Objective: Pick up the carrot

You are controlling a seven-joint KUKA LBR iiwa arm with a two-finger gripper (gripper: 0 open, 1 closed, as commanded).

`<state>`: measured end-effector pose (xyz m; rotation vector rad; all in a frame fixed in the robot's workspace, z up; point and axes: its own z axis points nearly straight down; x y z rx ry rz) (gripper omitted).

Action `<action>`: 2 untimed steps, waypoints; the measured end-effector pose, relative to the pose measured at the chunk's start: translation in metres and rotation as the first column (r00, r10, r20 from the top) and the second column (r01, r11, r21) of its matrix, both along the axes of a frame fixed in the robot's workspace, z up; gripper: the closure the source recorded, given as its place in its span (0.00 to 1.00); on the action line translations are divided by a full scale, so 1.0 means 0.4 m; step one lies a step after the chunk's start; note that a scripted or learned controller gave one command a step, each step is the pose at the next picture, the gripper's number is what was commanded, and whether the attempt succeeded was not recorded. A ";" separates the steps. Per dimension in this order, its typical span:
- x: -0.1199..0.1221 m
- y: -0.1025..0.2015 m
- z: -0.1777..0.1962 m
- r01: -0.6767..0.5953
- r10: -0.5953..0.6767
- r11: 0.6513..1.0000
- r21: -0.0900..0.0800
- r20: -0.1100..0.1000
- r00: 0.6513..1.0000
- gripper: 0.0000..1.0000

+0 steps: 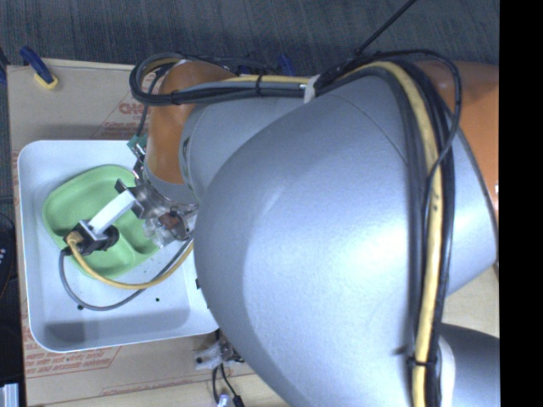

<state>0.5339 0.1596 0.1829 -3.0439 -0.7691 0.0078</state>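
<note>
Nearest the lens, the grey arm (339, 244) swells across most of the view, hiding the right-hand bin and much of the surface (93, 91). Its wrist dips into the left white bin (34, 253), where the tool (161, 219) sits over a green bowl-like dish (85, 202). Whether the tool is clenched or released I cannot tell; clutter of cable (119, 282) and fittings covers it. No carrot can be made out; a small orange-yellow bit near the black fitting (95, 237) at the dish's edge may be hardware, not vegetable. My worry is a blind close: the carrot could lie under the arm, so the tool might shut on nothing or snag the dish's rim and drag it. Loose cable trailing in the bin might also catch.
</note>
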 end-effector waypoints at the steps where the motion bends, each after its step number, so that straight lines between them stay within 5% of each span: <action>1: -0.110 -0.073 0.094 -0.204 0.204 0.979 0.002 -0.002 0.979 1.00; 2: -0.110 -0.071 0.119 -0.210 0.210 0.978 0.004 -0.006 0.978 1.00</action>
